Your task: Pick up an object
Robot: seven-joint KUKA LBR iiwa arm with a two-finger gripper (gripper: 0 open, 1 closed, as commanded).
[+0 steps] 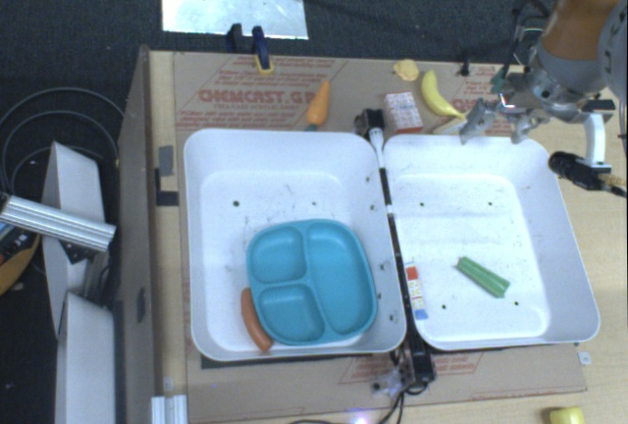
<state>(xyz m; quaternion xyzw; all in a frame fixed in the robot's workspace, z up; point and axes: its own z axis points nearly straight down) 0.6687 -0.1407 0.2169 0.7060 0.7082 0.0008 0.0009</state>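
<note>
While the arm's gripper [497, 121] is held above the far rim of the right bin [564, 216], its jaws are seen spread apart with nothing between them. A green object [483, 276] is lain in that bin. A blue tray [311, 281] and an orange sausage [255, 320] are placed in the left bin [211, 216].

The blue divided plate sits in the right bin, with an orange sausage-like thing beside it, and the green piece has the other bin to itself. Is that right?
Not quite. The camera view shows the blue divided plate in the left bin, not the right one. The orange sausage-like thing does lie beside it, and the green piece is alone in the right bin.
</note>
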